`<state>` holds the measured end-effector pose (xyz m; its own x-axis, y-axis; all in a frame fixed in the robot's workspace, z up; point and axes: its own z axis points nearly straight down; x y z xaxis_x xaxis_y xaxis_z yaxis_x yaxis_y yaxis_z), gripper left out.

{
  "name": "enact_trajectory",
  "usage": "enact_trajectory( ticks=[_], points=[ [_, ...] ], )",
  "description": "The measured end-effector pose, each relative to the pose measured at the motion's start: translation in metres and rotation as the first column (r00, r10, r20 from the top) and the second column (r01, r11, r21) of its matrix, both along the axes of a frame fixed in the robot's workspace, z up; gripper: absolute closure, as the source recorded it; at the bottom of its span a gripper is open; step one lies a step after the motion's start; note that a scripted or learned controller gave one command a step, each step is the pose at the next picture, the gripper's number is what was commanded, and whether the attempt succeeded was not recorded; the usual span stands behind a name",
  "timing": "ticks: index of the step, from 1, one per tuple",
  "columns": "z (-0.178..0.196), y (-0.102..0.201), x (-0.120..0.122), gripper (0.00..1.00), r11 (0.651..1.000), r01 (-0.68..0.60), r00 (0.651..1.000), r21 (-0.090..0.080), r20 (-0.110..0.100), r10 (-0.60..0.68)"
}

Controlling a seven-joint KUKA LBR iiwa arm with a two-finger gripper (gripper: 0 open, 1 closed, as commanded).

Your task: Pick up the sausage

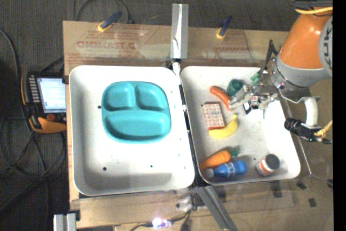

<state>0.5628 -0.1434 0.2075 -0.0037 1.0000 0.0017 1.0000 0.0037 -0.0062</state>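
Observation:
The sausage [219, 94] is a short red-orange link lying at a slant in the upper left part of the right bin [281, 132]. My gripper [249, 99] hangs over the same bin, just to the right of the sausage and close to its lower end. Its fingers stand open, with nothing between them. A small teal object [235, 85] sits between the sausage and the gripper's upper side.
In the right bin lie a small patterned box [212, 114], a banana [226, 128], a carrot [216, 158], a blue bottle [230, 169] and a can [267, 164]. The left bin [86, 170] holds a teal divided tray [137, 111].

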Motion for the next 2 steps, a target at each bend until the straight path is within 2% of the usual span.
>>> enact_trajectory(
  ticks=[1, 2],
  points=[
    [-0.101, 0.014, 0.039, 0.00, 0.999, -0.044, 0.999, -0.003, 0.015, 0.044],
    [-0.114, 0.007, 0.083, 0.00, 0.997, -0.075, 0.997, 0.006, 0.003, 0.075]
  ],
)
